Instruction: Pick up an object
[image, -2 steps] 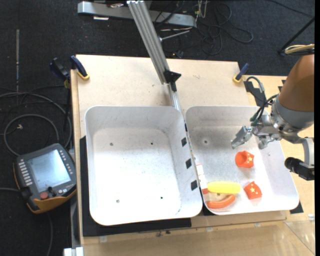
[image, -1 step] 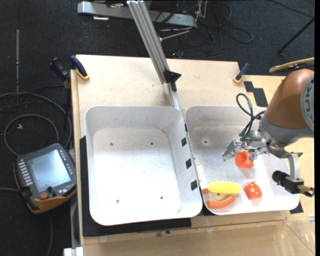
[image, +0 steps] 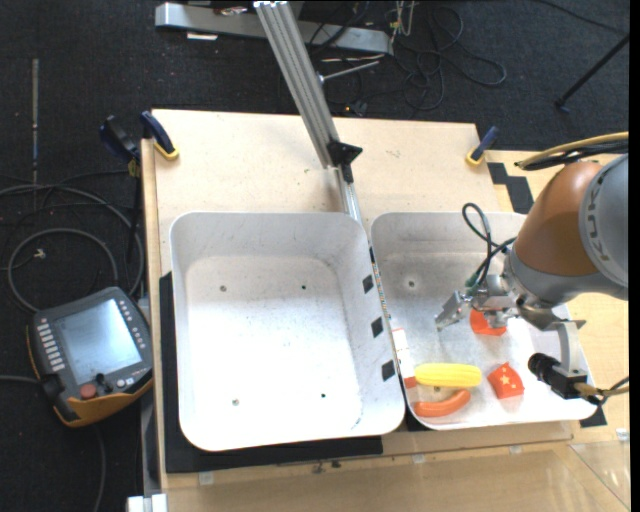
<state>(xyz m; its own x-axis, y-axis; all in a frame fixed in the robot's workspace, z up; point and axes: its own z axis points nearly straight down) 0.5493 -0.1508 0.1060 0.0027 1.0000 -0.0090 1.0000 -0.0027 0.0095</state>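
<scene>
At the far left, about nine o'clock, a control pendant (image: 88, 355) lies on the floor well apart from the bench; next comes the left bin (image: 200, 300), then the right bin (image: 400, 250) touching it at the shared wall. Along the right bin's six o'clock edge lie a yellow corn cob (image: 447, 375) and, touching it just below, an orange sausage (image: 442, 403); a small red block (image: 506, 381) sits near them toward three o'clock. A red-orange piece (image: 487, 322) lies under the gripper (image: 470, 308), which hangs over the bin's middle at about three o'clock of the whole scene; whether its fingers are spread or closed I cannot tell. These look like light, hard plastic toys, probably smooth and apt to slip; the cob is best taken across its middle. The bin's near wall and the touching sausage could crowd a grasp there.
</scene>
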